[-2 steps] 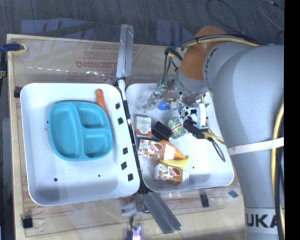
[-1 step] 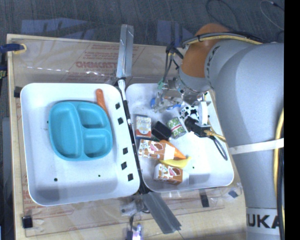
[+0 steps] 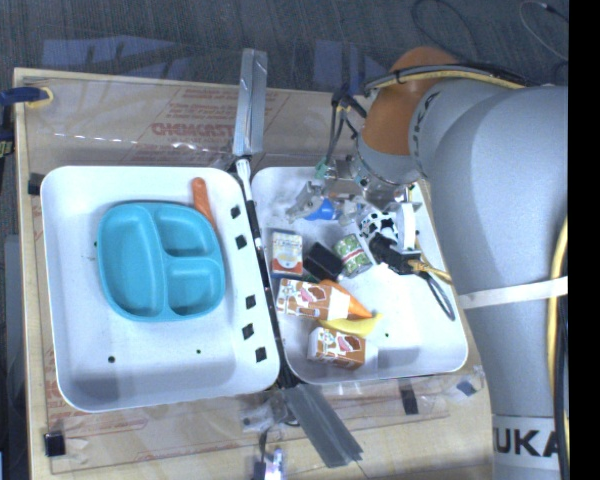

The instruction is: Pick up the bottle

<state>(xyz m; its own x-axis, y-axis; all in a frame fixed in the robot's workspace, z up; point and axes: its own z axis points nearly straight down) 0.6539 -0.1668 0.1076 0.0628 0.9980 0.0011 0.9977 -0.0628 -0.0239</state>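
The arm's gripper (image 3: pixel 342 190) sits low in the far corner of the right bin (image 3: pixel 432 340), among clutter; whether it is clenched or released cannot be told. The bottle (image 3: pixel 353 254), small with a green label, lies just nearer than the gripper, beside a black block (image 3: pixel 322 261) and beyond the cartons (image 3: pixel 310 298). The step in hand looks like the reach. Next the gripper likely needs to centre over the bottle, clear of its neighbours.

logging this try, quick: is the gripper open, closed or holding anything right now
Gripper: down at the far end of the right bin, among the clutter there; whether it is open or closed cannot be told, and nothing is seen held.
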